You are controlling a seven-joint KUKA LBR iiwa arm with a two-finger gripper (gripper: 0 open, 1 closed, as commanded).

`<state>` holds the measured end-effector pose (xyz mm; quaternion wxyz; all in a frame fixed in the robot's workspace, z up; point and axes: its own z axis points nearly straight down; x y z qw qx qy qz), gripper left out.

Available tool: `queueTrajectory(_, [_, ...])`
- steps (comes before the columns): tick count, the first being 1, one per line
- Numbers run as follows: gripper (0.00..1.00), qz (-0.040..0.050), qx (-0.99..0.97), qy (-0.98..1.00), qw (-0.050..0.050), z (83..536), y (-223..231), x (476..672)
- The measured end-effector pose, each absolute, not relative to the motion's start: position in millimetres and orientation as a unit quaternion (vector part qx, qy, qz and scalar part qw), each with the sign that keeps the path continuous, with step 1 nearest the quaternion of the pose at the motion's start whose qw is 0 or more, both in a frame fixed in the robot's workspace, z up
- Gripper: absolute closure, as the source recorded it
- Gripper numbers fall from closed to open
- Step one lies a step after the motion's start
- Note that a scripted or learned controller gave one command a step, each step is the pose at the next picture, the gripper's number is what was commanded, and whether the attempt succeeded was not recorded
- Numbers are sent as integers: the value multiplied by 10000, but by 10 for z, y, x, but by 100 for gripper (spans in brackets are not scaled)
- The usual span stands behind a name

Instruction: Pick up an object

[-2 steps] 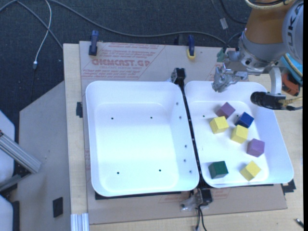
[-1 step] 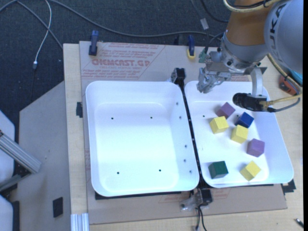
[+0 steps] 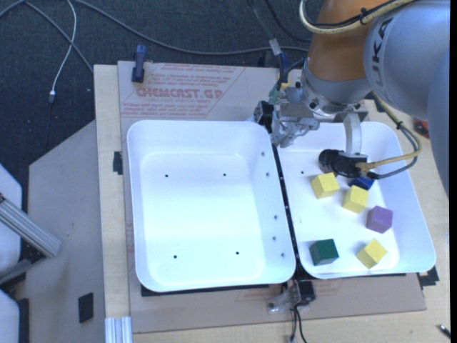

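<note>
In the right bin (image 3: 410, 259) lie the blocks — three yellow, one purple (image 3: 379, 219), one green (image 3: 323, 251), a blue one half hidden. The gripper (image 3: 291, 128) hangs over that bin's far-left corner; whether it is open or closed I cannot tell. The blocks look light, stiff, likely foam — best pinched across flat opposite faces; the green, standing apart, seems easiest.

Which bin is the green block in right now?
In the right bin. The green block rests on its floor near the front left corner, apart from the yellow blocks.
</note>
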<state>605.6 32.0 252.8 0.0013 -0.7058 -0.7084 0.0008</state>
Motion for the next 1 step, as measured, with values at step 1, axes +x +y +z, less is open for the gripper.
queueTrajectory(1, [100, 8, -7056, -7086, 9, 2394, 862, 5883])
